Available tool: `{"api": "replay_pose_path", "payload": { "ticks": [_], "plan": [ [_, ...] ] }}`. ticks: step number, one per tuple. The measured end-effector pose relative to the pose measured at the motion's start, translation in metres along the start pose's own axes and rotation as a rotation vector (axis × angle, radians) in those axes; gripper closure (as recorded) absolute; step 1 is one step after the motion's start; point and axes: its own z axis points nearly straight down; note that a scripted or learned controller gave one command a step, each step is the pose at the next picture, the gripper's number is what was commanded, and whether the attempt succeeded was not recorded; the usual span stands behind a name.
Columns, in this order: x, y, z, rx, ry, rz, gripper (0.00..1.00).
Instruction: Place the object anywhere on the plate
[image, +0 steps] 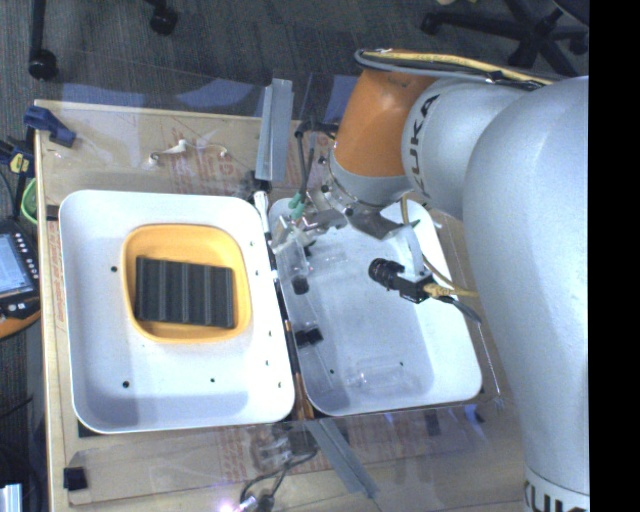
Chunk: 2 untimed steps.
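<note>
Object: a dark ribbed block (186, 292) lies flat on the yellow plate (185, 240) in the left bin (160, 400) — by the look of it, already where the task wants it.
Handling: I judge it light and rather stiff; the grooves give some grip, so it is probably not slippery and not fragile.
Where to hold: across the short width, near the middle, with the grooves running between the two sides of the tool.
Tool: the tool (300, 235) hangs over the far-left corner of the right bin (400, 390); whether it is apart or together I cannot tell — the wrist covers it.
Hidden: the arm (480, 150) covers much of the right bin.
Unclear: small dark pieces (305, 335) near the bin wall; what they are I cannot say.
</note>
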Motion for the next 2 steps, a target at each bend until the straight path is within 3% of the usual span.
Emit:
{"api": "replay_pose_path", "payload": {
  "ticks": [1,2],
  "plan": [
    [0.0,0.0,0.0,0.0,0.0,0.001,0.0],
    [-0.043,0.023,-0.029,-0.004,-0.002,-0.005,0.0]
  ]
}}
